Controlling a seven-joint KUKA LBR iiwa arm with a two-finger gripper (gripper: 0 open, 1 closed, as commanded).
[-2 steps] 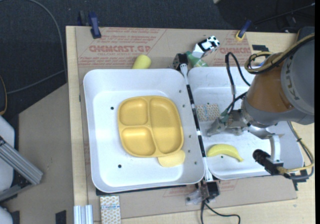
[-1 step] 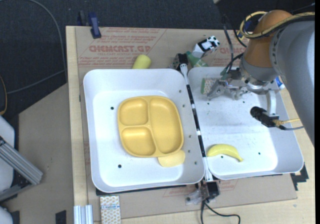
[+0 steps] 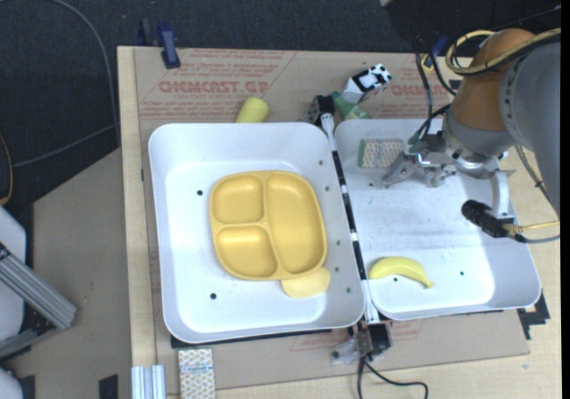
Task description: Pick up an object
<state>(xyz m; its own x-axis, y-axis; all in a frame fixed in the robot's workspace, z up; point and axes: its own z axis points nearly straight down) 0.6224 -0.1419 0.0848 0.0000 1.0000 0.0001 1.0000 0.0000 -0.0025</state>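
In the right bin (image 3: pixel 481 295) a yellow banana (image 3: pixel 400 271) lies near the front edge. A small green speckled packet (image 3: pixel 380 153) rests in that bin's far left corner. My gripper (image 3: pixel 411 179) hangs low over the far part of the right bin, just right of the packet and well behind the banana. Its fingers (image 3: pixel 392 176) are spread, with nothing between them. The left bin (image 3: pixel 178 210) holds a yellow divided plate (image 3: pixel 267 223), and a pale yellow flat piece (image 3: pixel 305 284) pokes out from under its front edge.
Behind the bins, on the cardboard bench top, lie a yellow cylinder (image 3: pixel 252 109) and a black-and-white toy (image 3: pixel 368 82). A blue clamp (image 3: pixel 166 44) grips the back left edge. A black cable connector (image 3: pixel 485 217) hangs from the arm over the right bin.
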